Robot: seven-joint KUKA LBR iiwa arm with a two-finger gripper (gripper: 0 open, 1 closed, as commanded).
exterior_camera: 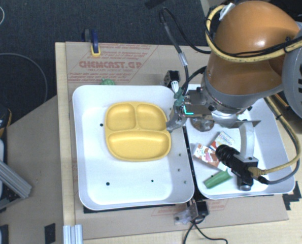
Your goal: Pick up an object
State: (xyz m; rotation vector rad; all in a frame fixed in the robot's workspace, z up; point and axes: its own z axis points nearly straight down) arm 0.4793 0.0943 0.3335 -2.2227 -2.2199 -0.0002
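A yellow divided plate (137, 131) lies in the upper middle of the left bin (90, 177). The right bin (277, 136) holds a red and white packet (206, 154), a green stick-shaped piece (216, 179) near the front wall, and a small white and orange packet (225, 138). The arm's orange wrist covers much of the right bin. My gripper (175, 120) hangs low over the wall between the two bins, just off the plate's right rim, with a green light glowing on its body. Nothing can be seen held in it.
Both bins rest on a cardboard sheet (115, 60) with red lettering. A blue and yellow clamp (94, 40) grips its far edge. A small green scrap (107, 82) lies behind the left bin. Black cables (173, 39) run down toward the gripper.
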